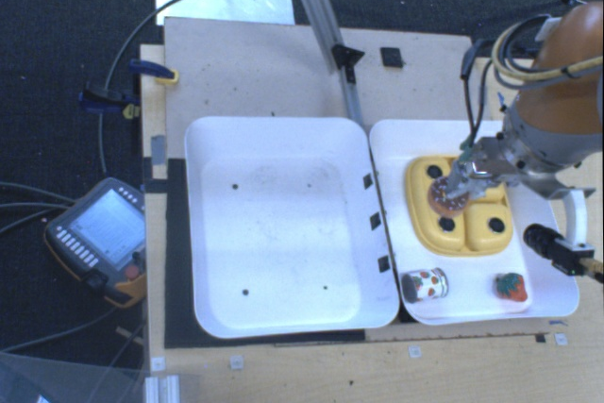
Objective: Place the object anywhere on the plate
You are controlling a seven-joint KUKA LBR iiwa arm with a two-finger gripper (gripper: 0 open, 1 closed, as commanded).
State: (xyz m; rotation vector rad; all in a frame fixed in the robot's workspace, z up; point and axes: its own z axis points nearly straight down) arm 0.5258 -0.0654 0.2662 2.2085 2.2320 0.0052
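The gripper [455,193] hangs over the yellow plate [472,231] in the right bin [396,146], a brownish object [444,196] at its tip, though whether it grips or has let go I cannot tell, so placement looks near but unconfirmed

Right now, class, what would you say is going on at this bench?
A grey robot arm with an orange band reaches in from the right over the right bin. Its gripper hangs low over a yellow plate with black dots, where a small brownish object sits right at the gripper's tip; whether it is gripped cannot be told. In front of the plate lie a small patterned can on its side and a strawberry-like toy. The left bin lies beside it.
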